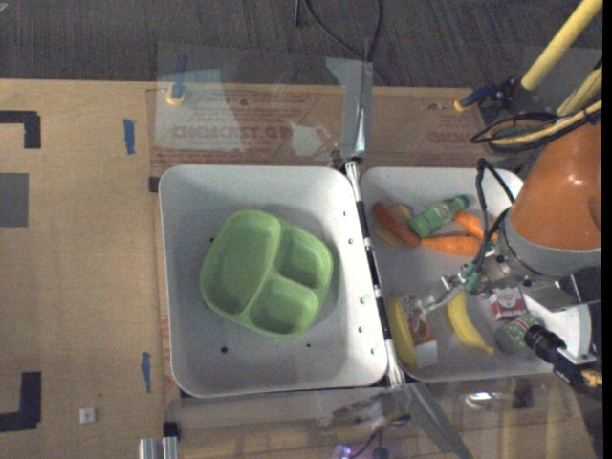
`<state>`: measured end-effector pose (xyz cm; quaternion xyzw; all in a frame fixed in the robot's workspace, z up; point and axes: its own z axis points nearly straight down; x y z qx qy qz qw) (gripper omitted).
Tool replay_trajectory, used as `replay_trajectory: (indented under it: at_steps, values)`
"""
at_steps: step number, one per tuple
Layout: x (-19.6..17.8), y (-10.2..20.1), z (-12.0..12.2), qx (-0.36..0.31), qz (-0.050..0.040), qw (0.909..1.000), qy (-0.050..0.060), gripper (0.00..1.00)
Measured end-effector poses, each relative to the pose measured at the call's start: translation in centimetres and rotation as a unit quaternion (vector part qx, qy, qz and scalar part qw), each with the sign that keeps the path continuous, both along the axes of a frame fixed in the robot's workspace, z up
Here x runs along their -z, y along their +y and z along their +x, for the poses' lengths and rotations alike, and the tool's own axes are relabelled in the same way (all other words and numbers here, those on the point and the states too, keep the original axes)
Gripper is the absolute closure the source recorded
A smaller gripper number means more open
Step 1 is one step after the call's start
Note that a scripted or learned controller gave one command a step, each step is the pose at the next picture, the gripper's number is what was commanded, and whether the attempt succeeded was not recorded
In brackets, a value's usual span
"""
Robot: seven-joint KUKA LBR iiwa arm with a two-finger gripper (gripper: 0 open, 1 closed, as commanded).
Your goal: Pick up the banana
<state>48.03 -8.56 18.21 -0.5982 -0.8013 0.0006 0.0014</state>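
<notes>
Approach step is in hand; tool [475, 277] hovers in the right bin [507, 369], how wide it stands I cannot tell; banana [465, 323] lies just below it, apart; next move, I judge, calls for lowering over the banana.

We see a tan table [76, 285] carrying two white bins side by side: left bin [182, 208], right bin [387, 182]. Blue tape bits [129, 136] and black corner marks [24, 127] on its surface.
</notes>
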Motion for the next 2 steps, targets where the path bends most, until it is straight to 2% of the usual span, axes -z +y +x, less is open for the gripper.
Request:
replay_trajectory:
  at_steps: [1, 2]
  values:
    - [6.6, -2.8, 1.0, 0.034, -0.0018, 0.9994, -0.008, 0.00]
    - [9.5, -3.6, 1.3, 0.310, -0.0026, 0.9506, -0.007, 0.00]
